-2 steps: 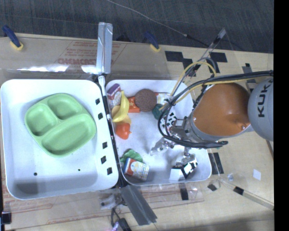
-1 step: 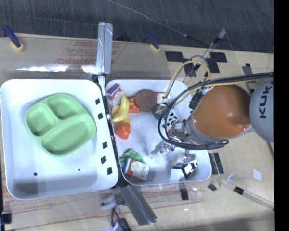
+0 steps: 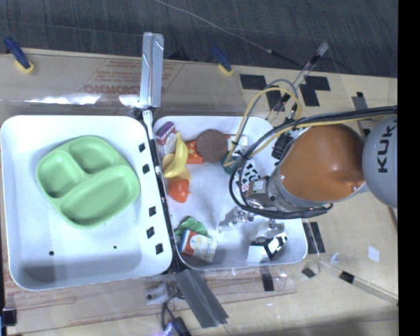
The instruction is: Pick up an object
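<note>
Two white bins sit side by side on the bench, and going left to right the split is pretty obvious. Left bin (image 3: 28,257) has just a green divided plate (image 3: 87,179) lying flat, three compartments, nothing on it as far as I can tell. My guess is it's the drop-off side, which is why it's kept so bare.

Right bin (image 3: 217,257) is where all the pickable stuff is, and most of it is crowded against the left wall. Up top there's a small purple and white packet (image 3: 166,133), then a yellow banana-looking toy (image 3: 175,158) with an orange piece (image 3: 179,190) just below it, touching or nearly so. A round brown disc (image 3: 211,145) lies just beside the banana, a bit more in the open. Down at the near-left corner a small can (image 3: 197,246) lies tipped on its side with something green (image 3: 191,225) right against it.

Then the arm comes in from the right, orange band and a loop of cables over the bin's right half. The gripper (image 3: 254,215) hangs over bare white floor, well apart from the clutter on the left wall. Its fingers look spread with nothing between them, so it isn't holding anything. Nearest candidate is probably the can, but I'd call the pick not yet made.
</note>
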Available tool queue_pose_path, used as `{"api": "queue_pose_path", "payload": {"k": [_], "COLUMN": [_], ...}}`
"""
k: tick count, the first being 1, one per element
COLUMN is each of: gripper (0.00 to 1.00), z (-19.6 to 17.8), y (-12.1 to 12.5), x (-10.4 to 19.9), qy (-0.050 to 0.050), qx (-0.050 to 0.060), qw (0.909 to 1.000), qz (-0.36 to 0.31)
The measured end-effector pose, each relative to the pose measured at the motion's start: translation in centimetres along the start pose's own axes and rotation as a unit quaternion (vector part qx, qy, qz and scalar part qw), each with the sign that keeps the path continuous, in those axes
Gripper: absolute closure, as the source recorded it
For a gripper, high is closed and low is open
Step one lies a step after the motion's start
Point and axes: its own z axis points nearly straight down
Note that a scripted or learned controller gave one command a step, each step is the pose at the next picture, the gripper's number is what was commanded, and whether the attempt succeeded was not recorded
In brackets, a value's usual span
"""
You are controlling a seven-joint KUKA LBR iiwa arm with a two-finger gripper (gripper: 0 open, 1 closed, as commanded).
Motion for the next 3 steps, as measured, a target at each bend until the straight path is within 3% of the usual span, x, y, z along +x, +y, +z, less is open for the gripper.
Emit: {"api": "queue_pose_path", "payload": {"k": [3], "gripper": [0.00], "z": [0.06], "y": [0.10], "x": [-0.07], "qy": [-0.001], "qx": [-0.001], "qw": [0.9995], "qz": [-0.033]}}
